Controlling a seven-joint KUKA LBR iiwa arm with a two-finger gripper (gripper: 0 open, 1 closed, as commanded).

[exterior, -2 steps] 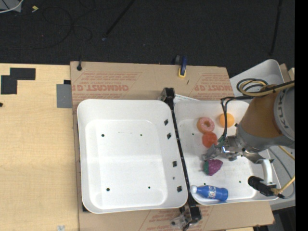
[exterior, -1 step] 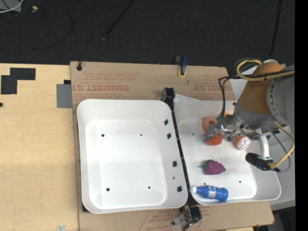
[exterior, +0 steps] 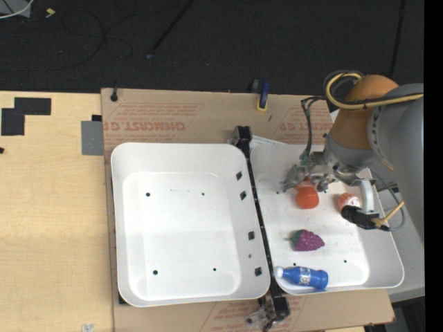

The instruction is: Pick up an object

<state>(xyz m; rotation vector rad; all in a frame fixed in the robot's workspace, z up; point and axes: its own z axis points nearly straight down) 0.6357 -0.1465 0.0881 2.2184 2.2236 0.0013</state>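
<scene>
While low over the right bin [exterior: 387, 268], gripper [exterior: 305, 180]: fingers spread apart, empty.
Tomato [exterior: 306, 198]: just beneath the fingertips.
Grapes [exterior: 307, 241]: nearer the camera.
Bottle [exterior: 303, 277]: at the front wall.

The tomato [exterior: 306, 198], grapes [exterior: 307, 241] and bottle [exterior: 302, 277] lie in the right bin [exterior: 377, 268].

The flat brown cardboard sheet [exterior: 181, 118] under the bins carries red print, upside down and unreadable
</scene>
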